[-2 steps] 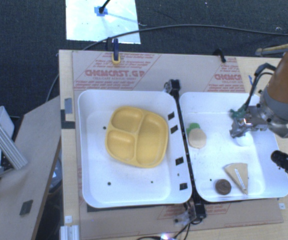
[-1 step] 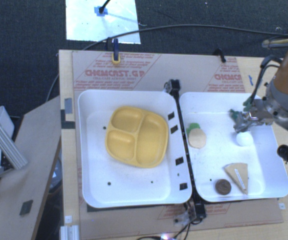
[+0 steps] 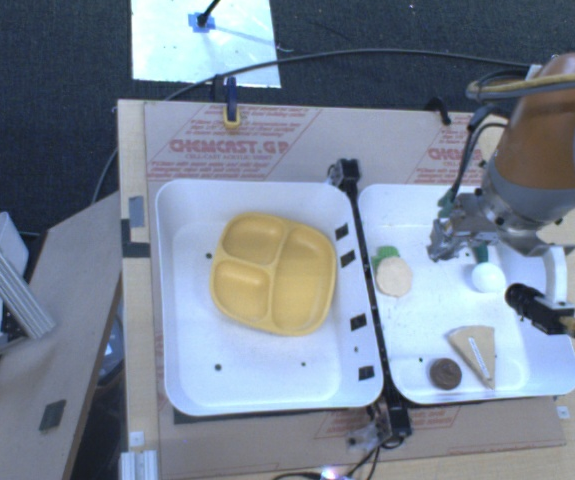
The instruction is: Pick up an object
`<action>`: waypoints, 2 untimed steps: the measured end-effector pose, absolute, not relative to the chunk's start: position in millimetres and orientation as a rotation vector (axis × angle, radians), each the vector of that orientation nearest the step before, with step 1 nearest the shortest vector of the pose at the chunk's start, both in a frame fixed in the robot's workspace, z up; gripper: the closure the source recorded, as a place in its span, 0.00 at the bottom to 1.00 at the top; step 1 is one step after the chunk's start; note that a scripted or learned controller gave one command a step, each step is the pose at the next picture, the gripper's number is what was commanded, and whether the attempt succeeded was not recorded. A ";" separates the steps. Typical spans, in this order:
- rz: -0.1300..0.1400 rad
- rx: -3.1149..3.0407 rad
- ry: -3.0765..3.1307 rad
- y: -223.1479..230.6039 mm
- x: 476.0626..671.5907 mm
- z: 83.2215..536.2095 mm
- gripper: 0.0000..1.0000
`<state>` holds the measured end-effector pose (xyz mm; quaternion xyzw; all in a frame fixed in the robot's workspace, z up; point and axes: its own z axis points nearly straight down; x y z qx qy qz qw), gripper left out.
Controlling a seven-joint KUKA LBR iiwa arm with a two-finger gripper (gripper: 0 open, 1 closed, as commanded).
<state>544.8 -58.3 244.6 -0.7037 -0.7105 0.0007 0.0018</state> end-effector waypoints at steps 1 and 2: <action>0.002 -2.209 -2.231 -10.3 567.0 227.3 1.00; 0.001 -2.209 -2.231 37.2 588.0 213.4 1.00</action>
